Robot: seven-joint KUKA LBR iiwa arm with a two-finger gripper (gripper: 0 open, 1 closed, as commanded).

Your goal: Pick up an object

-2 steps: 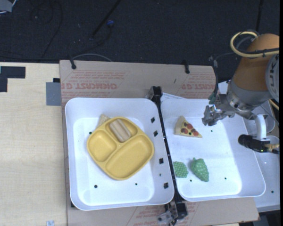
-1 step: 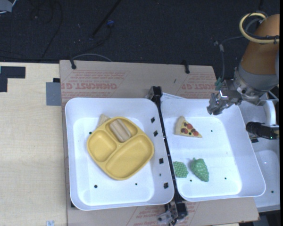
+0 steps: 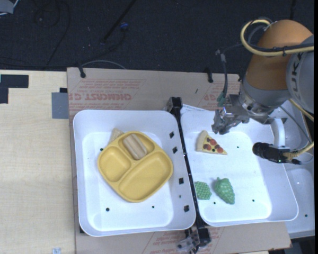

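Pizza slice (image 3: 211, 143), a small toy wedge with red spots, lies flat in the upper middle of the right bin (image 3: 278, 208), just below and left of the gripper (image 3: 220, 125), apart from it. By size, the bench (image 3: 26, 168) comes first, pale wood with a cardboard sheet (image 3: 127, 91) under both bins. The left bin (image 3: 90, 216) holds a yellow divided plate (image 3: 135, 166) turned at an angle, with a tan bread-like piece (image 3: 134, 146) in its upper compartment. The arm (image 3: 275, 52), grey with an orange band, reaches in from the right over the right bin's upper edge. Whether the fingers are wide or narrow I cannot tell; nothing shows between them. Near the right bin's lower middle sit a green leafy vegetable (image 3: 224, 190) and, just beside it to the left, a smaller green checked piece (image 3: 202, 190).
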